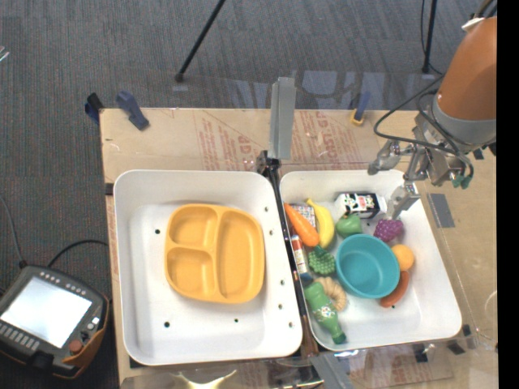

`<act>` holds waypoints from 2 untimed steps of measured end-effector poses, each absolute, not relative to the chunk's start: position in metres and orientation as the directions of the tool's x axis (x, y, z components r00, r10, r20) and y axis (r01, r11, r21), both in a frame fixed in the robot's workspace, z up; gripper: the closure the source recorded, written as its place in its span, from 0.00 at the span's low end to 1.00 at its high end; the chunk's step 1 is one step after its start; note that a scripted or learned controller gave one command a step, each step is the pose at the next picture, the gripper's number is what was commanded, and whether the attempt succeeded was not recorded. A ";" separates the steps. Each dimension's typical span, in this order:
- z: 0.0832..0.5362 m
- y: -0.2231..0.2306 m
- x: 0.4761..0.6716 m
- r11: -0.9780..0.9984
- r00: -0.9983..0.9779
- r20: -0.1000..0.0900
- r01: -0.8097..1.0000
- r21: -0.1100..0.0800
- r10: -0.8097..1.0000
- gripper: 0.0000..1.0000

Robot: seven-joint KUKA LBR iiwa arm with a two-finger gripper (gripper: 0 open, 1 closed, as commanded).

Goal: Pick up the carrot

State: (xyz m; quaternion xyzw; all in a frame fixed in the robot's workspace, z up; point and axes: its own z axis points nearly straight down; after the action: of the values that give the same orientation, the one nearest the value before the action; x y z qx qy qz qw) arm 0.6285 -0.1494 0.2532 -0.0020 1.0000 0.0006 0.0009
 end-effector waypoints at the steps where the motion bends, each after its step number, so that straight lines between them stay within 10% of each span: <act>1: 0.132 -0.082 0.627 0.999 -0.999 0.012 -0.042 0.006 -0.042 0.00; 2: 0.094 -0.087 0.587 0.983 -0.983 -0.013 -0.182 -0.002 -0.182 0.00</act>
State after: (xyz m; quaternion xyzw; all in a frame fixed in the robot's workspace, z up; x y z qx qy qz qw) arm 0.5866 -0.0868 0.0935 -0.0915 0.9958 -0.0003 0.0064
